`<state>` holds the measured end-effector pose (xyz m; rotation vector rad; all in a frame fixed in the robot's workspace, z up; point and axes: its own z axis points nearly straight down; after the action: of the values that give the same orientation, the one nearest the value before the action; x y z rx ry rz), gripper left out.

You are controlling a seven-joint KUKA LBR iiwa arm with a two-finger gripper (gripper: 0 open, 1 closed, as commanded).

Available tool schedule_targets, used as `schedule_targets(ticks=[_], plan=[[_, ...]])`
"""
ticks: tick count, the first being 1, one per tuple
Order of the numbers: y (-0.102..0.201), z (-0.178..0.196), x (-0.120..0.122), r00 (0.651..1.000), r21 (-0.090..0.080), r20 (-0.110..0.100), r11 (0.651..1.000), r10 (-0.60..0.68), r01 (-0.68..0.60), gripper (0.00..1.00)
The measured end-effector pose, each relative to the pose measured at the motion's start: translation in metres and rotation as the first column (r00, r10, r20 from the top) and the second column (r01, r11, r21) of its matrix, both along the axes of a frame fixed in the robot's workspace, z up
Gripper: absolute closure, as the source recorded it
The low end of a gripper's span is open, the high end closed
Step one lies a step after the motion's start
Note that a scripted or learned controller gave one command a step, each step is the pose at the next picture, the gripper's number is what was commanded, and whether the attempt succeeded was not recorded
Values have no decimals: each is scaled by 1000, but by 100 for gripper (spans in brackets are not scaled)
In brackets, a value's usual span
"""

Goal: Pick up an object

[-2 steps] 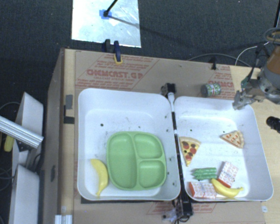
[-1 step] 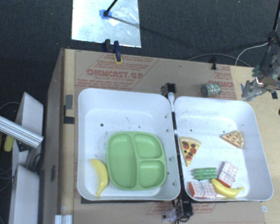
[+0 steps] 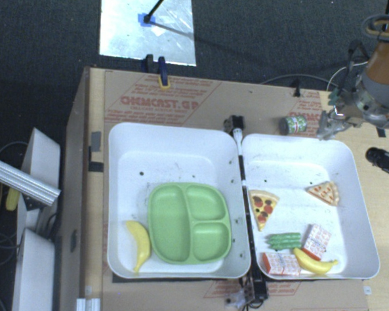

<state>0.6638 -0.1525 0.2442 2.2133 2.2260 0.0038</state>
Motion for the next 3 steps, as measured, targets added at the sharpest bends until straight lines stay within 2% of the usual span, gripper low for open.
schedule_targets(ticks=[1,2,3], plan=[[46,-11,5,1000,1,0,1000,0,0,100],[11,19,-110,1000,-2,-1,1000,-5,5,100],[46,-53,-28,1000,1,-4,1000,-2,2,100]])
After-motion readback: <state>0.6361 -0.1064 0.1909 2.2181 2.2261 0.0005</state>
